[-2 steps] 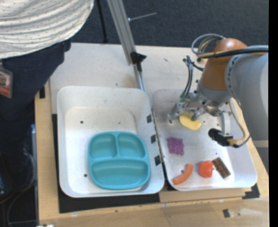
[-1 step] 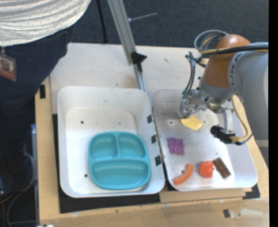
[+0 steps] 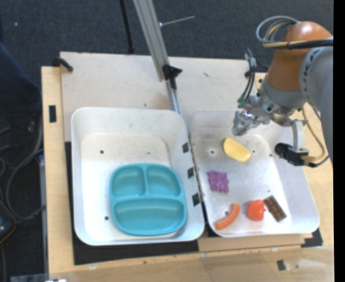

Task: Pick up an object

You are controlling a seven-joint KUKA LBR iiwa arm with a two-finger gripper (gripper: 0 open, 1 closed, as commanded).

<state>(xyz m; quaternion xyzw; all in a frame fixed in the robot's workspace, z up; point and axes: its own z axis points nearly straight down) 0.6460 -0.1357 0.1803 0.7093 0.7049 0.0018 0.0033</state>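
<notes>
A pale wooden bench (image 3: 114, 81) is seen carrying two shallow white bins set side by side, the left bin (image 3: 84, 157) and the right bin (image 3: 296, 192) touching along their inner edges.

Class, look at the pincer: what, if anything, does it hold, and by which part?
Nothing is held. The pincer hangs just above the yellow object in the right bin.

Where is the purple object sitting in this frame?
The purple object lies in the right bin, near its left wall, below the yellow object and above the orange carrot-like piece.
</notes>
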